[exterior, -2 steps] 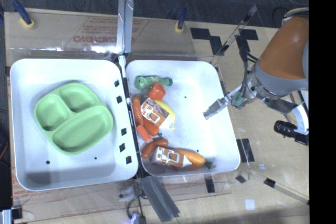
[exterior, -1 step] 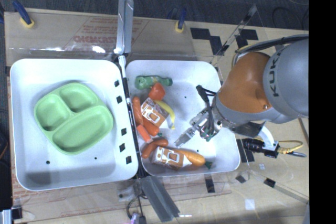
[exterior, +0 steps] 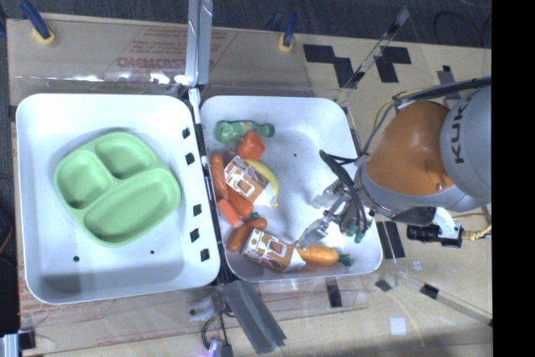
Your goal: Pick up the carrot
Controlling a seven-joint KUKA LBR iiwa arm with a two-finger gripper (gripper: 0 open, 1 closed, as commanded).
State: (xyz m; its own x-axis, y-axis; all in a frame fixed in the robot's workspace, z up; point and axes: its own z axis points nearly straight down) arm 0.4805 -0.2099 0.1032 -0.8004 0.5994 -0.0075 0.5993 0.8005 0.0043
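The carrot [exterior: 320, 255] lies in the lower right corner of the right bin [exterior: 288, 109], long axis running left to right, green top toward the bin's right wall. The gripper [exterior: 330, 213] hovers just above it in the frame, nothing held, fingers spread apart. So the drop is short and toward the frame's bottom. Crowding it: a small printed carton [exterior: 266, 247] touches the carrot's left end, with sausages [exterior: 236, 213] beyond. The green divided plate [exterior: 117, 188] sits well apart in the left bin [exterior: 42, 117].
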